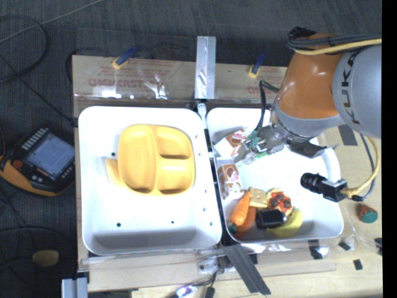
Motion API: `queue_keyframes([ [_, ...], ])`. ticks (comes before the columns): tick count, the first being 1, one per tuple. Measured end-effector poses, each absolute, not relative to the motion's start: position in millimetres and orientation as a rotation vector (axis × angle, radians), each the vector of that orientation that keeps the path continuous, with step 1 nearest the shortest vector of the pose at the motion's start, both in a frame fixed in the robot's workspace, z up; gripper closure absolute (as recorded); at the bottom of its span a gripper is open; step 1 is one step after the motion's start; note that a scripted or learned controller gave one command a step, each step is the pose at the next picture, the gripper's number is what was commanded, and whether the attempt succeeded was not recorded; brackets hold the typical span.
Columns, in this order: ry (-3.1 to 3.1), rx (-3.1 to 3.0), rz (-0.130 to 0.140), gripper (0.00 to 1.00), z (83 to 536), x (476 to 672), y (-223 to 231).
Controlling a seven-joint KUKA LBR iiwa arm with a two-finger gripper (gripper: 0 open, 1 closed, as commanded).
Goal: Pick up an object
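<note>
Here the arm (322, 85) reaches in from the right over the right bin (322, 225), with its gripper (255, 146) low over the bin's upper left part; whether it is apart or together I cannot tell. Just beside it lie two small patterned packets (231, 160). Along the bin's near edge sits a cluster: an orange carrot (241, 211), a black block (270, 218) and a yellow banana (290, 225), touching one another. The left bin (99, 228) holds a yellow divided tray (155, 158).
</note>
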State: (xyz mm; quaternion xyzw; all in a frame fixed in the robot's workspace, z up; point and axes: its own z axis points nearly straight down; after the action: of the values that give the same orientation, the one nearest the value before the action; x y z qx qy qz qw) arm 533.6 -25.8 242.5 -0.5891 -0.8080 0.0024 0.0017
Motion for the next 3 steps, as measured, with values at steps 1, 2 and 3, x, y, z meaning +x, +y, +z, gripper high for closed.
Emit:
queue_keyframes([
  [1, -2.466, -1.941, 0.006, 1.00, 266.8, 572.8, 32.9],
  [2, -2.534, -1.855, 0.009, 1.00, 282.9, 541.5, -17.3],
  [3, -2.613, -1.740, 0.007, 1.00, 238.3, 596.2, 4.0],
])
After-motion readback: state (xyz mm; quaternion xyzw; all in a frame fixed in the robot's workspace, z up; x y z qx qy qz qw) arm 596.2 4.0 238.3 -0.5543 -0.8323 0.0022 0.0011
